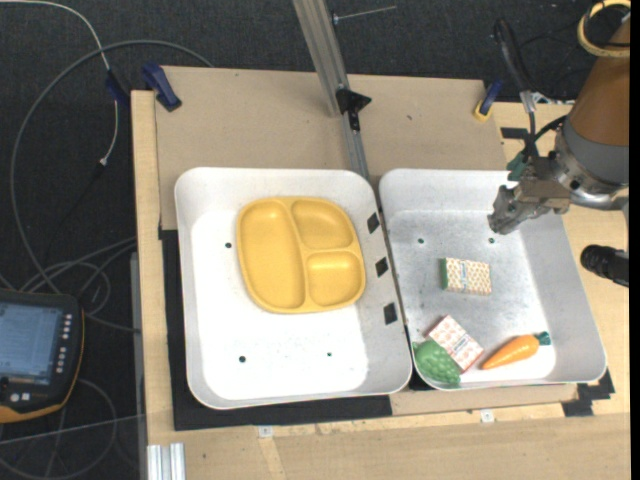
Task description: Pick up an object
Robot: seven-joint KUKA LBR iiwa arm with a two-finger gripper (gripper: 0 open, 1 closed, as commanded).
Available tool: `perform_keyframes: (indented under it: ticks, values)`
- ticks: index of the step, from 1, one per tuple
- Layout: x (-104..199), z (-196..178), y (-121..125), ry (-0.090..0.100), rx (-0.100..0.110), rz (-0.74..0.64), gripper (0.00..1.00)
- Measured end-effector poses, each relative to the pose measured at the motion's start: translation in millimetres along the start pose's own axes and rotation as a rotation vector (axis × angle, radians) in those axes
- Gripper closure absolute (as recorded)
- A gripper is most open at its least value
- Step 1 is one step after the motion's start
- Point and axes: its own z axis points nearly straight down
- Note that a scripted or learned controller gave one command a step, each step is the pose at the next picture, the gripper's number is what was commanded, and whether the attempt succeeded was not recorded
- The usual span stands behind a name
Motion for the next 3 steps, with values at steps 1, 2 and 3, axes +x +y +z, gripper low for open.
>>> perform_keyframes:
  ticks: [1, 2, 3]
  values:
    - [63, 7, 3, 0.004, 0.01, -0.005, 1.0]
    - [118, 25, -2, 0.005, 0.013, -0.005, 1.0]
    - [169, 38, -9, 0.004, 0.013, -0.005, 1.0]
